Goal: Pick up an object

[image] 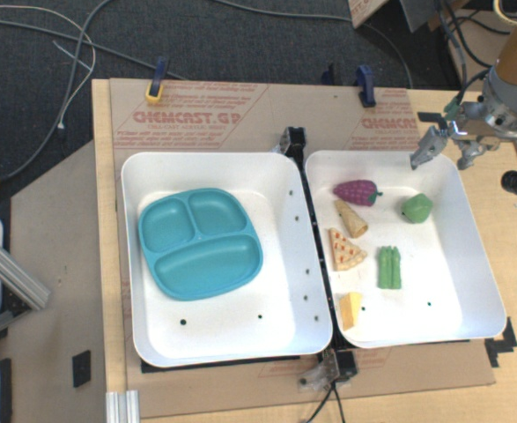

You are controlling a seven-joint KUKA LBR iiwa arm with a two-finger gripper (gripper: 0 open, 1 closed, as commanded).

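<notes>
My gripper [447, 152] hangs open over the far right corner of the right bin [469, 324], with nothing between its fingers. Below it and a little left lies a green round fruit [417, 208]. A purple bunch of grapes [356, 191] rests near the bin's far left. Close by are a tan cone [351, 218], a pizza slice [345, 250], a green asparagus bundle [388, 267] and a yellow cheese wedge [350, 309].
The left bin [144, 324] holds a teal divided plate [201, 241]. A black clamp [292, 140] sits at the far end of the seam between the bins. Two blue clips [158, 78] hold the cardboard sheet at the bench's far edge.
</notes>
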